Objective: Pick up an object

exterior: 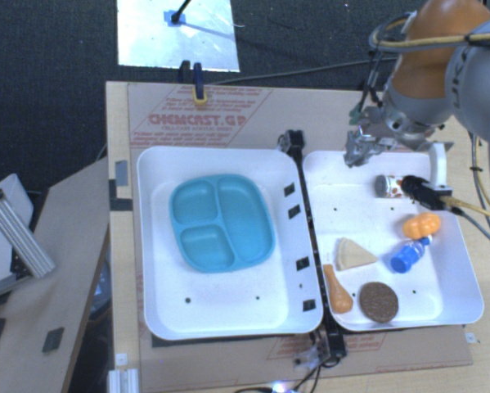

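From my remote station I log the arm [465,72]: smooth grey casing with a rounded orange band [441,35] above the wrist. Yellow and dark cables [424,43] loop across the band. Below it sits a metallic silver gripper [361,147] assembly. A white bracket [438,169] and a black connector with a trailing lead hang beside it.

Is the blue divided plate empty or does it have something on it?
Empty. The blue plate in the left bin shows bare compartments.
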